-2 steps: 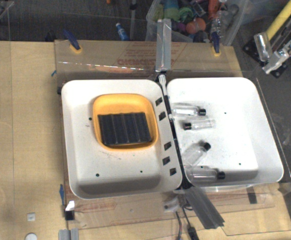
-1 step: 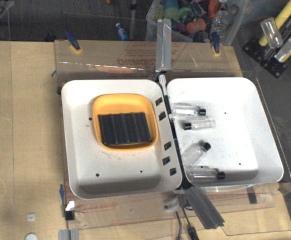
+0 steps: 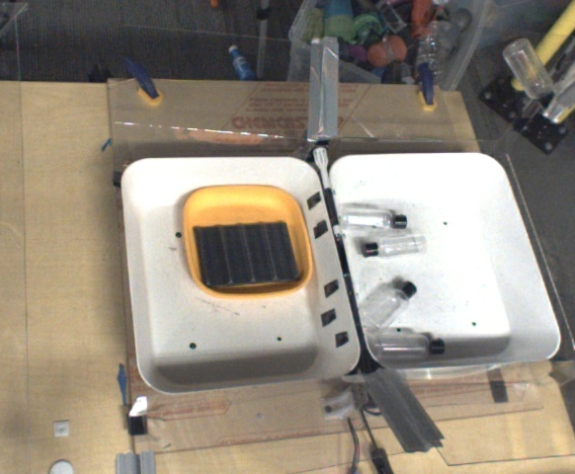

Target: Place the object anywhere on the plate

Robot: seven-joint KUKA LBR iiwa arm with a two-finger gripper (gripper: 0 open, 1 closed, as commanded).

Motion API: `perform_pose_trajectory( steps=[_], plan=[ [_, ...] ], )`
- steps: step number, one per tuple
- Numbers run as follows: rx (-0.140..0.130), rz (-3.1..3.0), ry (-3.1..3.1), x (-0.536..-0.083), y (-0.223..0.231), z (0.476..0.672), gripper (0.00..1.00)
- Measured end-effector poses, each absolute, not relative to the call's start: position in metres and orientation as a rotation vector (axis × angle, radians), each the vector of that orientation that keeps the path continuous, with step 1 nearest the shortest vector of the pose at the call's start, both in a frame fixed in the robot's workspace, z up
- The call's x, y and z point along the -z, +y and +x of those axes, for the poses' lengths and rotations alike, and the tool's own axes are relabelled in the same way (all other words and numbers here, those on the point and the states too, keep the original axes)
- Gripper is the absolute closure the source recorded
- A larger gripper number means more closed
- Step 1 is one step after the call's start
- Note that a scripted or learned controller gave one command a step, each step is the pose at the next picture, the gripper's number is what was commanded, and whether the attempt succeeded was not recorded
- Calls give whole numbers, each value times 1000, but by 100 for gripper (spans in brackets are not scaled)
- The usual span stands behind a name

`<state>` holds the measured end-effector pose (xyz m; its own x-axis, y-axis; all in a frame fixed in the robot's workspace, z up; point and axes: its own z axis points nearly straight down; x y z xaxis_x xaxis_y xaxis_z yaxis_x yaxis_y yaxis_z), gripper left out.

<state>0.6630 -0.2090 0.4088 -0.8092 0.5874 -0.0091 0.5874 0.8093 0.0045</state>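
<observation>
the gripper (image 3: pixel 549 72) sits in the upper right corner of the frame, outside both bins and above the dark floor beyond the bench; it is too blurred and crowded by other parts to tell whether it is spread or pressed together, or whether anything sits in it.

at the left, the wooden bench (image 3: pixel 41 265) lies bare. next comes the left bin (image 3: pixel 149 265), and in its middle rests the orange plate (image 3: pixel 204 205), a rounded square dish. a dark ribbed block (image 3: pixel 245 255) lies flat on the plate, covering most of its floor, with the orange rim showing all round it.

right of the ridge where the two bins meet is the right bin (image 3: pixel 485 245). four clear vials with black caps lie on their sides along its left part: the top vial (image 3: pixel 371 219), the second vial (image 3: pixel 391 248) just below it, the third vial (image 3: pixel 386 302) tilted lower down, and the bottom vial (image 3: pixel 406 344) by the near wall. none of them touches the plate. the right half of this bin is bare white.

behind the bins, at the upper middle of the frame, a clear crate of coloured toys (image 3: pixel 386 8) stands.
</observation>
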Motion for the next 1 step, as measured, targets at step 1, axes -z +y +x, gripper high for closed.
perform_pose_trajectory(
  steps=[1],
  plan=[
    [-1, 680, 3058, -406, -222, 661, 100]
  ],
)
